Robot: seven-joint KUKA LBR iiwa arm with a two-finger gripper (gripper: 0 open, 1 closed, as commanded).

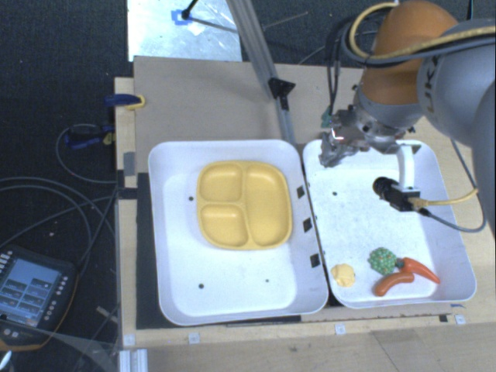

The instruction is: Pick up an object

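The arm reaches in from the right of the frame, and its gripper (335, 149) sits over the upper left corner of the right bin (364, 200), close to the wall that meets the left bin (232, 289). How wide the gripper stands cannot be told from this angle, and nothing shows in its hold.

The things worth picking lie well apart from it, along the lower edge of the right bin: a small yellow piece (342, 274), a green broccoli toy (381, 260), and an orange carrot toy (404, 276) just beside the broccoli, the two apparently touching. The left bin carries a yellow divided plate (244, 204) near its middle.

The chief risk, as I judge it, is a descent where the gripper now hangs: it would close on bare bin floor or knock the bin wall. A black fitting (391, 192) on a yellow cable (446, 200) hangs over the middle of the right bin and could drag across the toys on the way down. The broccoli and carrot crowd each other, so a grab there may push one aside or catch both badly. The tabletop (194, 99) around the bins offers no target.
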